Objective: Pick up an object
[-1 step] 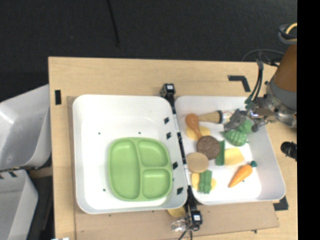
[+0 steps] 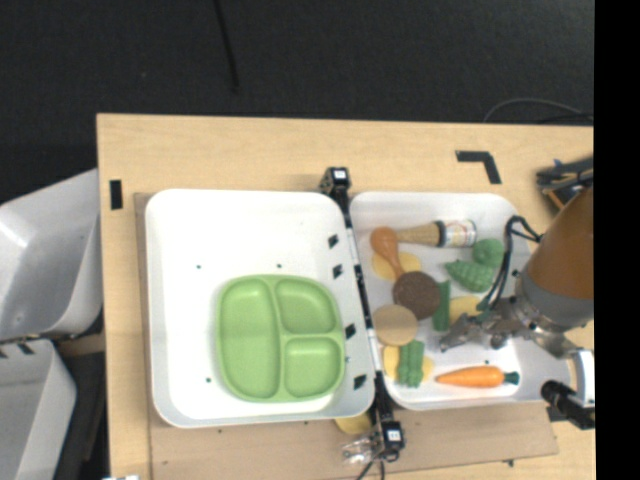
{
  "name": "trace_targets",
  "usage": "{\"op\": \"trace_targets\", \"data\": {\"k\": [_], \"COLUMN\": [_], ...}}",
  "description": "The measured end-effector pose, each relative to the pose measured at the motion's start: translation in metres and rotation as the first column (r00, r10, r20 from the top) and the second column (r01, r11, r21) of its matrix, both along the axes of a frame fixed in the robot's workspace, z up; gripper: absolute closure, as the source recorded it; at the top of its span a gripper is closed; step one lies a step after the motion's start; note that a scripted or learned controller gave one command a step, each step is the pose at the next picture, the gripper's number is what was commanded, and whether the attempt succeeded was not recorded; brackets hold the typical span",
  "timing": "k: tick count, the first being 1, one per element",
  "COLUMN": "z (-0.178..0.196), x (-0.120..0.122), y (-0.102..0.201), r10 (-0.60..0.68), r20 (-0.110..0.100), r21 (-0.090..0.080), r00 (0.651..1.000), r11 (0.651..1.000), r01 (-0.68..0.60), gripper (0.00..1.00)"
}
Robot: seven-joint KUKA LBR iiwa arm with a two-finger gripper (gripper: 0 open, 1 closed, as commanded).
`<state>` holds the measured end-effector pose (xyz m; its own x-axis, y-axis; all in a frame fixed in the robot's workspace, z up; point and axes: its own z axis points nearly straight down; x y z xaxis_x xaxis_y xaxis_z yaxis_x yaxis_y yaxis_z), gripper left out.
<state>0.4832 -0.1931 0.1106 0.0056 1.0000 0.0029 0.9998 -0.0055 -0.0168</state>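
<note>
Bench (image 2: 230, 153): pale wood top, dark floor beyond far edge. Two shallow white bins side by side on it, touching along middle. Left bin (image 2: 180, 268) larger; right bin (image 2: 420, 206) smaller, nearer arm side. Black clips (image 2: 336, 179) at seam, far end; another (image 2: 388, 434) at near end. Black L-shaped mark (image 2: 480, 163) on wood beyond right bin. Small black rectangle (image 2: 115, 195) on wood left of left bin. Yellow bit (image 2: 352, 426) on wood at near edge, under bin seam.

A green divided plate (image 2: 281, 339) lay in the left white bin (image 2: 170, 268). Both bins sat on the pale wooden desk (image 2: 250, 148), with dark floor (image 2: 300, 38) beyond.
</note>
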Motion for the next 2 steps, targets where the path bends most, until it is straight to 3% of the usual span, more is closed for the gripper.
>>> {"op": "trace_targets", "data": {"k": [1,2], "z": [-0.011,-0.005], "x": [0.094,0.08], "y": [0.019,0.02], "r10": [0.012,0.005], "r20": [0.023,0.015], "r21": [-0.004,-0.005], "r00": [1.0,1.0], "r11": [1.0,1.0], "r01": [-0.012,-0.005], "gripper": [0.0,0.0]}}
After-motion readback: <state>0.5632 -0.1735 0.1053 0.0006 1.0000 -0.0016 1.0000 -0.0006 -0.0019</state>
